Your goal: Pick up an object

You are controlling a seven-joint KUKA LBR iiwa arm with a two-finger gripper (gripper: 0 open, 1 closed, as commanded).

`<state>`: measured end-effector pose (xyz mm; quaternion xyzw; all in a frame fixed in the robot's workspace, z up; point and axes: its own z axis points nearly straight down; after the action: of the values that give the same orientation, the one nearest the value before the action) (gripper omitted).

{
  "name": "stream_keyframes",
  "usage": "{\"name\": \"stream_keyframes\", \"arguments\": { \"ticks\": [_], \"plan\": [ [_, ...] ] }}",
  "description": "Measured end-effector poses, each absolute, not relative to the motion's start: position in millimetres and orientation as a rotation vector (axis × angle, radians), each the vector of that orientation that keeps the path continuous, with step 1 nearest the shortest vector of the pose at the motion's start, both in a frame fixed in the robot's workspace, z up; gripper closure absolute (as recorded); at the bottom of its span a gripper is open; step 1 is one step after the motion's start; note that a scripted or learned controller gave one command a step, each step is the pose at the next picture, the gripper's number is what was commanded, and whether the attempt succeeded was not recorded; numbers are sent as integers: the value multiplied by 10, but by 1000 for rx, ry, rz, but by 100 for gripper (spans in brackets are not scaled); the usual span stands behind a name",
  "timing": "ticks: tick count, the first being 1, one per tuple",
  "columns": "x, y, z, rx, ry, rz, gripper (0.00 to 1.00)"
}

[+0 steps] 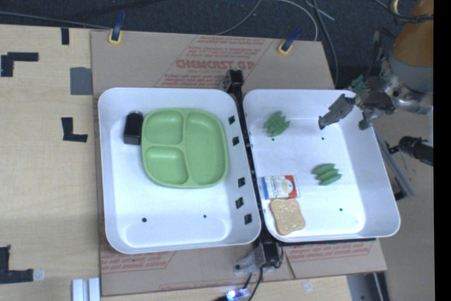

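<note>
My gripper (348, 113) hangs over the right bin's (366, 222) far right edge with its two fingers spread open and nothing between them. Inside the right bin lie a green leafy piece (277, 124) at the far left, a green pea pod (326, 173) below the gripper, a small white and blue packet (280, 186), and a tan slice of toast (287, 216) at the near side. The pea pod sits well nearer to the front than the fingertips.
The left bin (120, 222) holds a green divided plate (185, 147) and a small black block (132, 127) beside the plate's left rim. A black divider (242, 151) runs between the bins. Cables cross the dark surface behind the bench.
</note>
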<state>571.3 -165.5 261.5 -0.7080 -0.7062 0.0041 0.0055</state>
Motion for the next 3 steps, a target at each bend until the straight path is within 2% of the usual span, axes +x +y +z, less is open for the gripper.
{"name": "stream_keyframes", "arguments": {
  "ticks": [1,3],
  "plan": [
    [5734,-1650,2687,-2220,-2222,2,0],
    [5732,-1522,1639,-2218,-2220,6,0]
  ]
}}
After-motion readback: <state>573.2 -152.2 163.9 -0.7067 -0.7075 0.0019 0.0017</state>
